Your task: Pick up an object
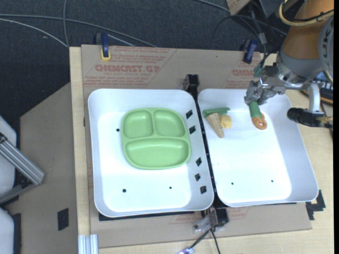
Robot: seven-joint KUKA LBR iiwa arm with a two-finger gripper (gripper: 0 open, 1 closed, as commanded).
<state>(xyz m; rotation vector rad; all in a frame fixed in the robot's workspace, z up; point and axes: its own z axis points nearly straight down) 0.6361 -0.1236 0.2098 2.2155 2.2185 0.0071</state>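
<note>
The right white bin (275,157) holds a carrot toy (258,116) near its top. The gripper (258,96) pinches the carrot's green end. It should lift slowly and straight, so the carrot does not slip out.

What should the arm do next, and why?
Probably lift straight up a little. The gripper sits over the right bin with the green top of a toy carrot at its fingers, so a small lift would show whether the grip holds.
</note>
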